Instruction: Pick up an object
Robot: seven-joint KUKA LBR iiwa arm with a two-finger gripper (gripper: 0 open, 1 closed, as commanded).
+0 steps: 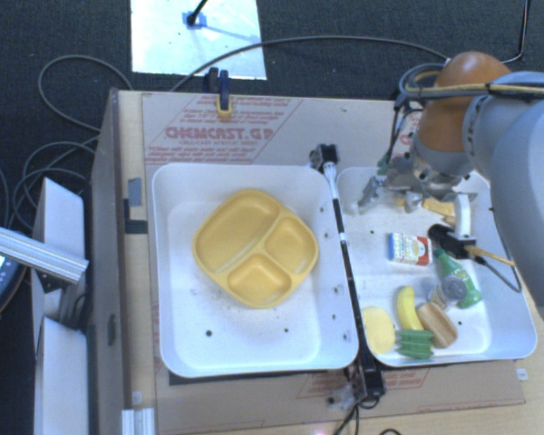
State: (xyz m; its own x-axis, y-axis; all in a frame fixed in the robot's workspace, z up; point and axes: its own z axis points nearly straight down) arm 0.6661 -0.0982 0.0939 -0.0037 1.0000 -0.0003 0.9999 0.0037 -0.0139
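Camera view: grey arm [517,143] with orange band enters at upper right of the frame; its jaws [394,184] hang over the upper part of the right bin [517,333]. Cannot tell how far apart the jaws stand, nor whether anything sits in them.

Left bin [177,270], shallow white plastic, carries a yellow three-compartment tray [254,247], smooth, rounded corners, set diagonally.

Right bin, lower half: small printed packet [408,248]; green bottle [460,277], long axis running upper left to lower right; yellow banana [406,308], curved, near upright in the frame; brown bun-like piece [437,324]; pale yellow disc [377,330]; green ridged piece [415,343].

Both bins rest on a cardboard-covered surface [254,125].
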